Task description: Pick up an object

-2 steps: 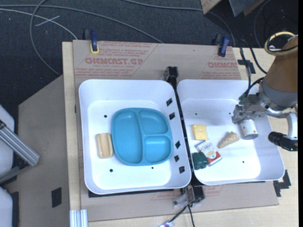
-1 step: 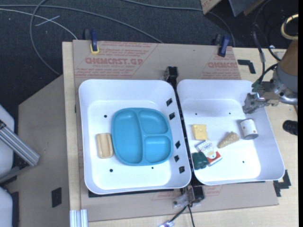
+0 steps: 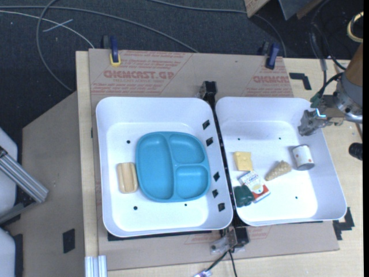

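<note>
Left bin: tan rounded block beside a smooth blue three-compartment plate. Right bin: flat yellow square, red-white packet over a dark green piece, ridged tan cone, small grey-white cylinder. Gripper at the bin's right rim, above the cylinder, apart; its opening is too small to tell; arm cut off.

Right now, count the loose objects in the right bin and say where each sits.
5. Yellow block centre-left; red-and-white packet below it; dark green piece at the packet's left; tan cone centre; small cylinder right.
</note>
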